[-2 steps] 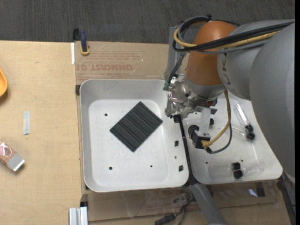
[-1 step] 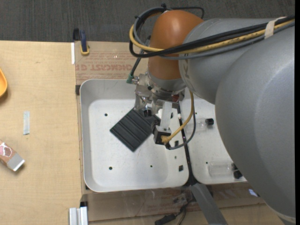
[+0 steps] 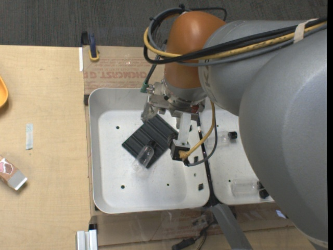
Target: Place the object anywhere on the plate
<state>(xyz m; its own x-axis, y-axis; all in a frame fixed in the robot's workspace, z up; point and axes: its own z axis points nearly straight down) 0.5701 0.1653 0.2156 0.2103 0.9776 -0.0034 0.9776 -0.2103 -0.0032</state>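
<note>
My gripper [image 3: 144,155] hangs low over the middle of the left white bin [image 3: 104,139], its black ribbed body slanting down to the left. Something clear and glassy shows at its tip, just above the bin floor; whether that is a held object or part of the gripper is unclear. An orange curved thing [image 3: 2,94], possibly the plate, is cut off by the far left edge on the wooden bench. The grey arm with its orange band [image 3: 192,40] covers most of the right side.
On the wooden bench left of the bin lie a small pale strip [image 3: 29,137] and a red-and-white item [image 3: 12,174]. In the right bin [image 3: 234,155] sit a clear object [image 3: 243,187] and small dark pieces [image 3: 232,136]. Cables hang beside the gripper.
</note>
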